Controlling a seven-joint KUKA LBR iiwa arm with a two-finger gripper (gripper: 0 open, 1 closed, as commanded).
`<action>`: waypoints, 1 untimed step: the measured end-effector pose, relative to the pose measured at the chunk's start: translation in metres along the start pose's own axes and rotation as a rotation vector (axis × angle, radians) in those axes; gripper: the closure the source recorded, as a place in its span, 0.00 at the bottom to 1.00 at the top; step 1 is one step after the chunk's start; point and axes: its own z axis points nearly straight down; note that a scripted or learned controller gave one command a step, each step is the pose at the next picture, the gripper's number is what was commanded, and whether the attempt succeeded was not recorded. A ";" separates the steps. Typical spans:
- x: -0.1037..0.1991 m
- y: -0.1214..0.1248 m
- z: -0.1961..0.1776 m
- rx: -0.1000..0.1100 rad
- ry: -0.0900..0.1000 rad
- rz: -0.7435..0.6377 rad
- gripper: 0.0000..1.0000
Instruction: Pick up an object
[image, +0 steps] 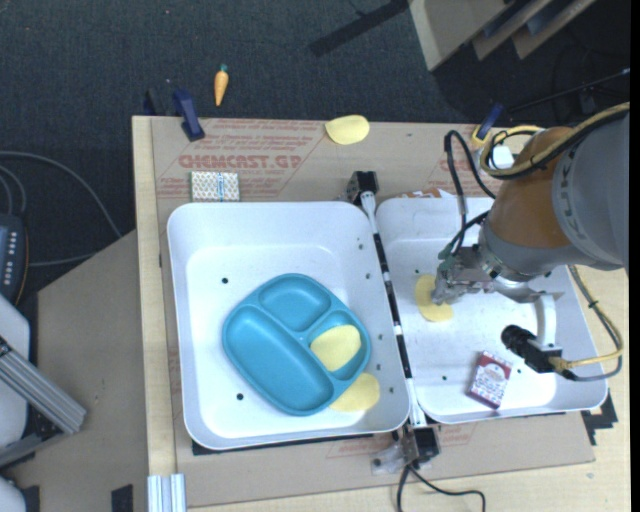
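Observation:
In the right bin (560, 395) a pale yellow piece (433, 302) lies near the left wall. My gripper (446, 286) is low over that piece's upper right edge, and the arm comes in from the right. A small red and white box (490, 380) lies toward the right bin's front. The left bin (200, 260) holds a blue divided plate (280, 340) with a yellow piece (337, 346) in one compartment. Another yellow piece (357, 393) lies just beside the plate's lower right rim.
On the bench behind the bins lie a yellow piece (347, 129), a small patterned packet (215, 185) and a blue clip (187, 115). A tiny orange carrot (221, 85) lies on the dark floor beyond. A black clamp (362, 186) sits between the bins at the back.

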 end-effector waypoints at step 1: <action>0.000 0.000 0.000 0.000 0.000 0.000 0.00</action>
